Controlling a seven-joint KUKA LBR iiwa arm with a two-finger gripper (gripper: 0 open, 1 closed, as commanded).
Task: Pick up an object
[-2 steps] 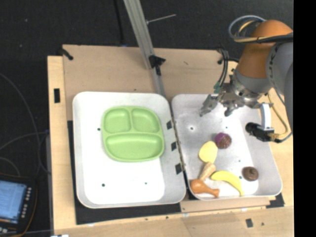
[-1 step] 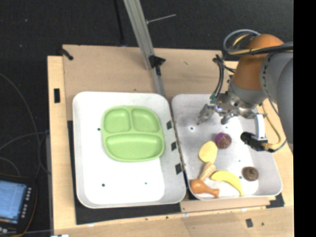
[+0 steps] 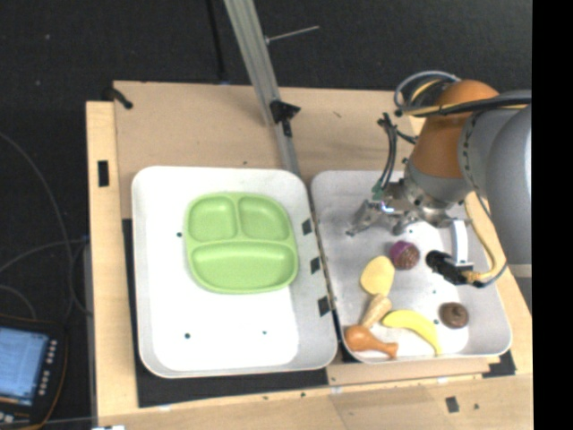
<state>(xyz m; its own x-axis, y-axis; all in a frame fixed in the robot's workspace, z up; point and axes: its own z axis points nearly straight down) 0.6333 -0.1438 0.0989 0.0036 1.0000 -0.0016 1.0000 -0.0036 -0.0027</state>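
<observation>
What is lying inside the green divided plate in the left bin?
The green divided plate shows three bare compartments, nothing lying in them. It rests flat in the left bin, so the bin floor under it is covered.

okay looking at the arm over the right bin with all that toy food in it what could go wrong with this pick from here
1. The toys crowd together: the yellow pear-shaped piece, banana and orange drumstick touch or overlap, so a grasp may catch two or slip.
2. The purple ball beside the gripper is round and could roll away if nudged.
3. The banana and drumstick lie against the right bin wall, crowding the fingers.
</observation>
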